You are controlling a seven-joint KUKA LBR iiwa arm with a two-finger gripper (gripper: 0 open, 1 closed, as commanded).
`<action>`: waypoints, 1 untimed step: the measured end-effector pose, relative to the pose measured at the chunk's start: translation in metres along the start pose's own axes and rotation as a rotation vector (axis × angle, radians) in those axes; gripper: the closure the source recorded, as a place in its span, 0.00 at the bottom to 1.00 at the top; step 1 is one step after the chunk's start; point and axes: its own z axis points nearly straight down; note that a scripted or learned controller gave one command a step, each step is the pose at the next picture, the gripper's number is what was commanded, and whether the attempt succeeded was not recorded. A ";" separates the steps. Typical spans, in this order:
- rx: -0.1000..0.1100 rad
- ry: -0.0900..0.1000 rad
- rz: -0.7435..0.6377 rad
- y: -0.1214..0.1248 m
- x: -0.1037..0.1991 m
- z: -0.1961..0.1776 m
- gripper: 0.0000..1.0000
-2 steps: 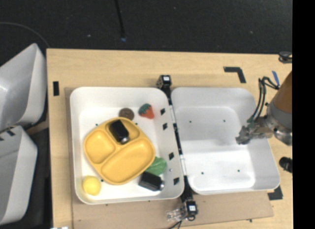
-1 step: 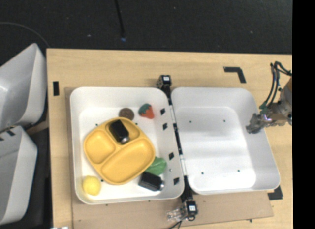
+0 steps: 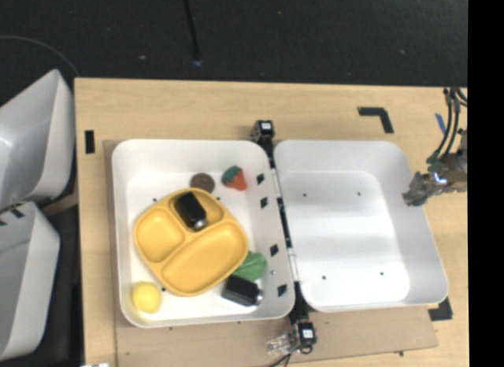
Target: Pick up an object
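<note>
The left bin (image 3: 126, 176) holds a yellow divided plate (image 3: 193, 251) with a black block (image 3: 190, 209) lying in its upper compartment. A brown round piece (image 3: 202, 181) and a red strawberry-like toy (image 3: 233, 176) lie behind the plate. A green piece (image 3: 253, 263) and a second black block (image 3: 242, 291) sit at the plate's lower right. In the bin's front-left corner rests a yellow ball (image 3: 146, 298). My gripper (image 3: 421, 188) is at the far right, over the right bin's outer edge, far from all the objects; its end is small and blurred.
The right bin (image 3: 354, 231) sits beside the left one, joined by a row of black clips (image 3: 277, 224). Cables (image 3: 450, 133) hang at the right edge above the gripper. White housings (image 3: 31, 192) stand off the bench's left side.
</note>
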 end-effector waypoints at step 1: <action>0.002 0.002 -0.003 0.027 0.045 -0.007 1.00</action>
